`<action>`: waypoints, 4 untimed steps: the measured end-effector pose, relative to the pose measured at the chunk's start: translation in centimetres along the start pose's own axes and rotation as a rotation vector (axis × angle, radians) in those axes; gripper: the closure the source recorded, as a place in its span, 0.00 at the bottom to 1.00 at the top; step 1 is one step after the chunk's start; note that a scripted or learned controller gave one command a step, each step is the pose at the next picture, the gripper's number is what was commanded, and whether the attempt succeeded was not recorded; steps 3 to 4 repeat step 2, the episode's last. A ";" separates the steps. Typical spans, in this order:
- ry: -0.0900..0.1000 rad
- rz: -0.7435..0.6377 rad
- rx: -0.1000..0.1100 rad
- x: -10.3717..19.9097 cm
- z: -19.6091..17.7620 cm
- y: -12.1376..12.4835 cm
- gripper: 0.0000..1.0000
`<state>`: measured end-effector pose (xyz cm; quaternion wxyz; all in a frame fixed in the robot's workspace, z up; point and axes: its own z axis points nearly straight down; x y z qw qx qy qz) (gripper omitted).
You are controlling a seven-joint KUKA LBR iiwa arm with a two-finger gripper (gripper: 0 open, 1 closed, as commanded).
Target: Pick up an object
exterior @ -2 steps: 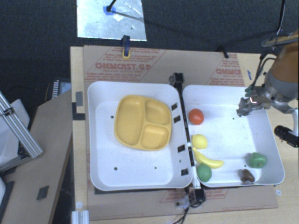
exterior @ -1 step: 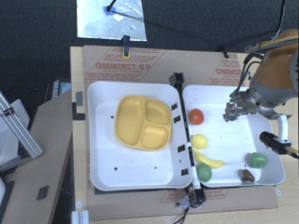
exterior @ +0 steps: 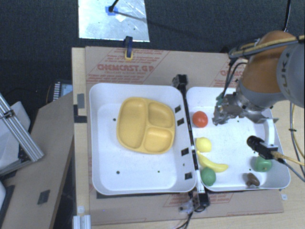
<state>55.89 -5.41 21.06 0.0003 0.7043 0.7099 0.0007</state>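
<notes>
Several small things lie in the right bin (exterior: 281,175). An orange-red round fruit (exterior: 200,119) sits near its left wall, and below it are a yellow lemon (exterior: 203,144), a banana (exterior: 215,165) and a green ball (exterior: 208,176). A green apple (exterior: 262,164) and a brown lump (exterior: 251,179) rest at the bin's front right. My gripper (exterior: 221,115) hangs over the bin's upper middle, just right of the orange-red fruit and apart from it. I see nothing held in it.
The left bin (exterior: 102,142) holds a yellow divided plate (exterior: 145,125). A black divider (exterior: 187,128) with clips runs between the bins. A black fitting with a yellow cable (exterior: 261,147) lies above the green apple. The grey arm (exterior: 267,75) covers the right bin's back right corner.
</notes>
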 end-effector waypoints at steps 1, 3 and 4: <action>0.000 -0.001 0.001 4.7 0.6 -0.7 1.00; 0.001 -0.004 -0.001 10.9 -0.4 -1.1 1.00; 0.001 -0.004 -0.001 10.9 -0.4 -1.1 1.00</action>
